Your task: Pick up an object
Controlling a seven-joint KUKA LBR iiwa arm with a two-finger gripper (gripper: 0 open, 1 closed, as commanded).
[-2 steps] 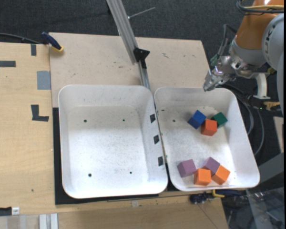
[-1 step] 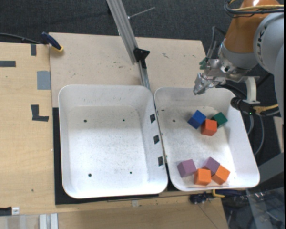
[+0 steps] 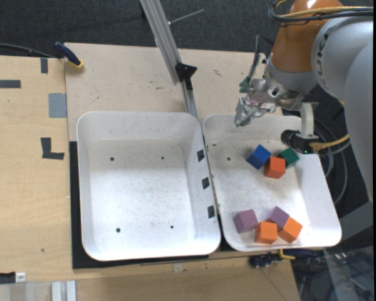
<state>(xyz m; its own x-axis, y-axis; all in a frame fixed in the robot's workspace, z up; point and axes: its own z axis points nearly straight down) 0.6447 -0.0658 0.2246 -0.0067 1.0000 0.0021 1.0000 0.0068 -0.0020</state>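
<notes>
My gripper (image 3: 243,119) hangs over the far edge of the right bin (image 3: 319,199), above and left of the blocks, with nothing between its fingers. Below it lie a blue block (image 3: 259,157), an orange-red block (image 3: 275,167) and a green block (image 3: 289,157), clustered together. Near the bin's front sit two purple blocks (image 3: 245,220) (image 3: 277,216) and two orange blocks (image 3: 267,232) (image 3: 291,229).
The left bin (image 3: 88,168) stands beside the right one. A slanted metal rail (image 3: 166,39) runs down to the divide between the bins. A blue-and-yellow clamp (image 3: 69,54) lies on the bench at far left. Cables hang at the right of the right bin.
</notes>
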